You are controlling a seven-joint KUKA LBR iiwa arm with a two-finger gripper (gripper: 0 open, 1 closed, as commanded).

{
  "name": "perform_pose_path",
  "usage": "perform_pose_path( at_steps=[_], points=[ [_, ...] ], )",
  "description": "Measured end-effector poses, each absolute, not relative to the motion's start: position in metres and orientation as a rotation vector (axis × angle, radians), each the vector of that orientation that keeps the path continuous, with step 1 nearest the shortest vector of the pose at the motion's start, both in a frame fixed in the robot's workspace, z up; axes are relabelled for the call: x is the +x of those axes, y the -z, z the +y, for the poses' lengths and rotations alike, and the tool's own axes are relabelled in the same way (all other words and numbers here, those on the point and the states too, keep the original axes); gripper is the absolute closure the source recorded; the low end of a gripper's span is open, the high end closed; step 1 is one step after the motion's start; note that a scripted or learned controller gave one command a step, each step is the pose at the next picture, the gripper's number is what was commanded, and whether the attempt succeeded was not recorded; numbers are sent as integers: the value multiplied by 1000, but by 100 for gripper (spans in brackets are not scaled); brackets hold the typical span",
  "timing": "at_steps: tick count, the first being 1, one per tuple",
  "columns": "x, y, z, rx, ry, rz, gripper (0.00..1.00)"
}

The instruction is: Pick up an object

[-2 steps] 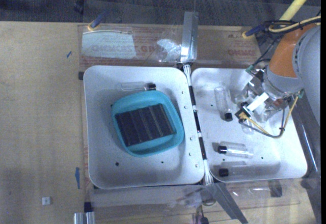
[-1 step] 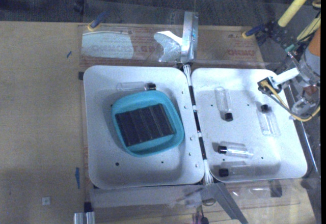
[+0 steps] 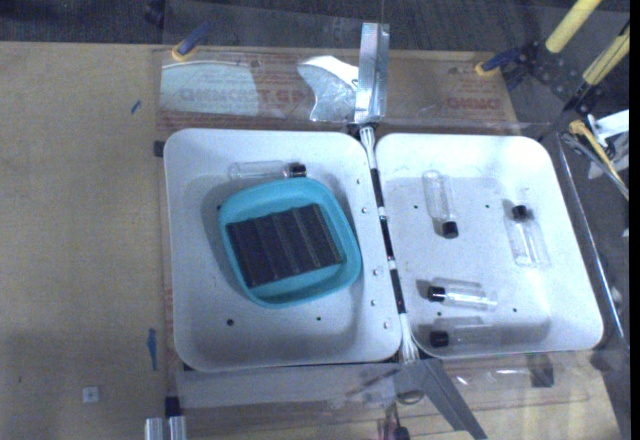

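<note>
On bench: two white bins side by side, left bin (image 3: pixel 190 308), right bin (image 3: pixel 560 318).
Left bin: teal dish (image 3: pixel 288 240) with dark ribbed insert; clear vial (image 3: pixel 266 169) just behind it, long axis left-right, black cap to the right.
Right bin: four clear vials, black caps.
Vial A (image 3: pixel 439 202): upright in view, cap toward near side.
Vial B (image 3: pixel 523 232): cap toward far side.
Vial C (image 3: pixel 458 295): left-right, cap left.
Vial D (image 3: pixel 468 336): at near wall, cap left, body hard to make out.
Gripper: cannot tell its state.
</note>
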State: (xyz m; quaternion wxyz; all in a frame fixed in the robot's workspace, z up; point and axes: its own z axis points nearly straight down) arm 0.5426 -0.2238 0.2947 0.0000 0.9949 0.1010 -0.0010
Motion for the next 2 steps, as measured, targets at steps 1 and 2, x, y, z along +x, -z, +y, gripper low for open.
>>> perform_pose_path(
  at_steps=[1,2],
  points=[
    [497,-171,-159,3121,5,380,0],
    [480,-288,-181,3104,3,487,0]
  ],
)
